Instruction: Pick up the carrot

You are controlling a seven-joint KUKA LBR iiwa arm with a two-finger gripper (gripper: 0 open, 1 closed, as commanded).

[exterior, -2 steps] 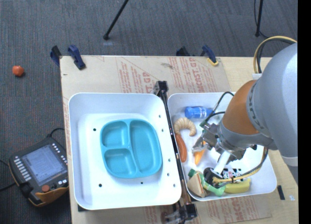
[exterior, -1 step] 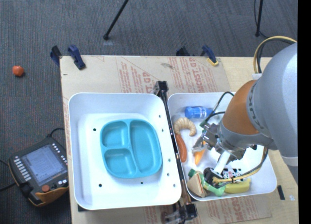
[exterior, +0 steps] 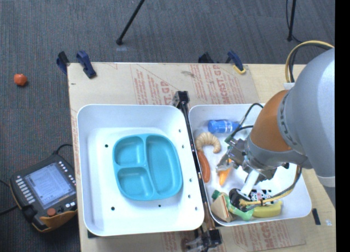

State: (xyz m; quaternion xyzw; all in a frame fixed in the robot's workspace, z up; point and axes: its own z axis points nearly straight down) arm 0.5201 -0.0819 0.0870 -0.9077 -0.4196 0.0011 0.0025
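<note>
From above, the carrot (exterior: pixel 223 176) lies in the right bin (exterior: pixel 298 208), just right of a hot dog (exterior: pixel 204 165) and below a croissant (exterior: pixel 209 141). The gripper (exterior: pixel 227 162) hangs directly over the carrot's upper end; whether it is open or closed cannot be told. A blue divided plate (exterior: pixel 147 166) sits in the left bin (exterior: pixel 93 130).

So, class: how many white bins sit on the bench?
2. The left bin holds a blue divided tray; the right bin holds the carrot and other toy food.
</note>
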